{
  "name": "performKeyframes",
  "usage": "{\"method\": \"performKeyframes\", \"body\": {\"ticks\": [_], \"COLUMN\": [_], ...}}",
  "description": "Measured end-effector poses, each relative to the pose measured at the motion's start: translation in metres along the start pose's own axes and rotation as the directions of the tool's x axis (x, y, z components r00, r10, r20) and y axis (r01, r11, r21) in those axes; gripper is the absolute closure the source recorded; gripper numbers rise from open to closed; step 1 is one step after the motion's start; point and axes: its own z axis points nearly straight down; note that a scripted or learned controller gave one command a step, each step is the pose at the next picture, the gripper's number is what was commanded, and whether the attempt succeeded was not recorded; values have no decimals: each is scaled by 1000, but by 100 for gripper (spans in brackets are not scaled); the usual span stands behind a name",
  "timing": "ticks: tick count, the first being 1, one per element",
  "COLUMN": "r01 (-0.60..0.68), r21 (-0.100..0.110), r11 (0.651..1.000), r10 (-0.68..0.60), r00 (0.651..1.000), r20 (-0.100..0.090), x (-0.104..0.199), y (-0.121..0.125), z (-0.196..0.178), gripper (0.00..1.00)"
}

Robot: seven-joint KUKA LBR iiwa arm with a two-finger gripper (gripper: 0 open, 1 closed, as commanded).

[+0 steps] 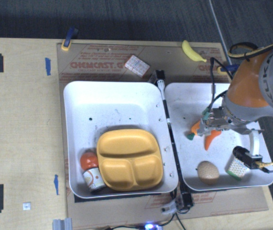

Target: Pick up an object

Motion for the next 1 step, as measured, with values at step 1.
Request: {"method": "performKeyframes", "body": {"ticks": [1], "r01": [1], "r21": [-2], "r11": [1000], "r10": [-1], "r00": [1000], "r20": [1], "x": [0], "y": [1], "z": [-10], "gripper": [100]}}
